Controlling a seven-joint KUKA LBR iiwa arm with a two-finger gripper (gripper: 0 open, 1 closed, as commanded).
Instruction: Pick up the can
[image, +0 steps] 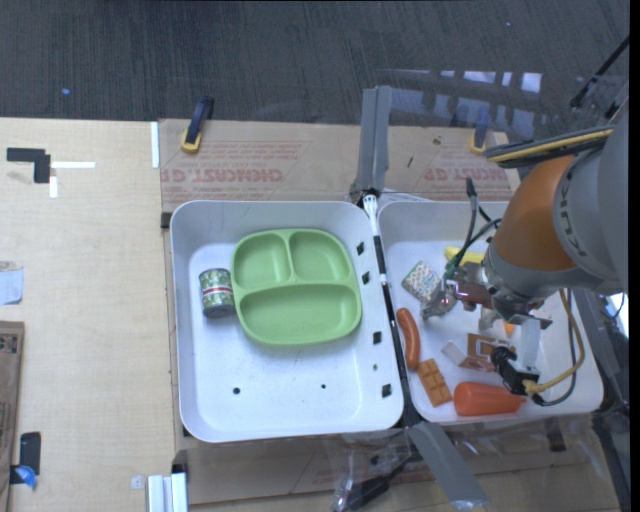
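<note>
Lying nearest in the right bin (590, 395) are a carrot (488, 399), a waffle piece (433, 381) and a sausage (408, 336), with the gripper (487, 325) low over that bin; how far it gapes I cannot tell. Farther left, the can (215, 293) lies in the left bin (290, 400), touching the green divided plate (297, 286)

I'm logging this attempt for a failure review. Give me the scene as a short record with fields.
can: lies in the left bin, beside the left edge of the green plate
green plate: three compartments, left bin
arm: over the right bin
end effector: above the right bin's items, far from the can
right bin items: sausage, carrot
</note>
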